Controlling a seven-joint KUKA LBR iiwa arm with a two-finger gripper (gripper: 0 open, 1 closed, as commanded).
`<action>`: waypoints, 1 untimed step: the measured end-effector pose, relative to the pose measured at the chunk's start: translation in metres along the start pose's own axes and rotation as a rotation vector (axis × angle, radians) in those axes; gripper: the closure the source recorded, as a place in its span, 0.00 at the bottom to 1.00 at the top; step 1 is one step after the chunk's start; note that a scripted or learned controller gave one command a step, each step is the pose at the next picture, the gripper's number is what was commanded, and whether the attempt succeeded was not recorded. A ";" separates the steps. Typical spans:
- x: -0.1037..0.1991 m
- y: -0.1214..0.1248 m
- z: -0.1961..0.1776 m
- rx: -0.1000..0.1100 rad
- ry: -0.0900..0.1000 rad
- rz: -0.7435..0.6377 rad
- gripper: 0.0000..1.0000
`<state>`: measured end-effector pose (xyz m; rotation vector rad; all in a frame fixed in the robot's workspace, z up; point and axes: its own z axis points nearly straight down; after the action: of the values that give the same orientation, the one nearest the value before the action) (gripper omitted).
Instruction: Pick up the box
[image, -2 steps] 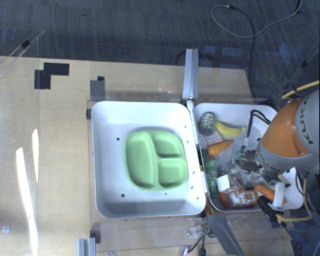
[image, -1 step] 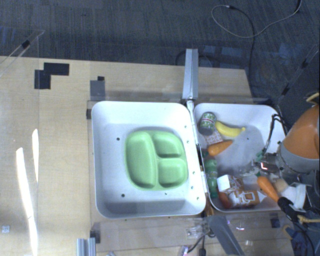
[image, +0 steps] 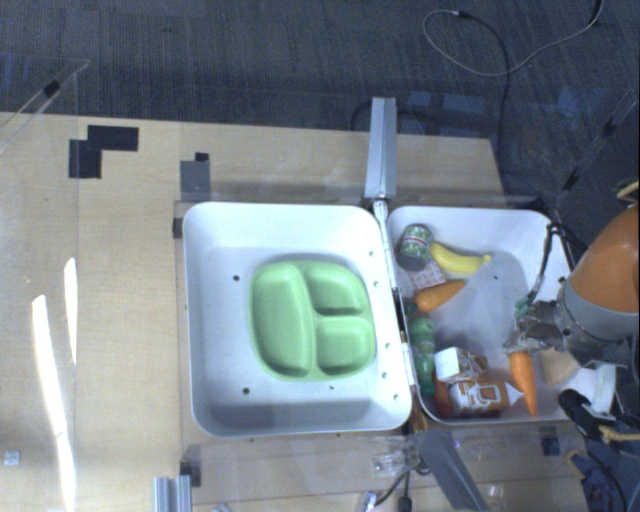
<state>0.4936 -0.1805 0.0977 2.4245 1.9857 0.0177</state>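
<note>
The box (image: 472, 392) is a small brown and white carton lying flat in the front part of the right bin (image: 500, 222). A white cube-like piece (image: 447, 361) sits at its upper left corner. My gripper (image: 533, 328) hangs over the right side of that bin, up and to the right of the box and just above an orange carrot (image: 523, 380). The box lies apart from the gripper, with nothing lifted.
The right bin also holds a can (image: 415, 243), a banana (image: 459, 259), a second carrot (image: 440, 295) and a green item (image: 421, 332) along its left wall. A green divided tray (image: 312, 318) lies in the left bin (image: 215, 300). Cables hang by the arm's wrist.
</note>
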 end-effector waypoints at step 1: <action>0.000 -0.001 0.001 0.004 0.000 0.001 0.00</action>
<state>0.4922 -0.1805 0.0967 2.4287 1.9862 0.0140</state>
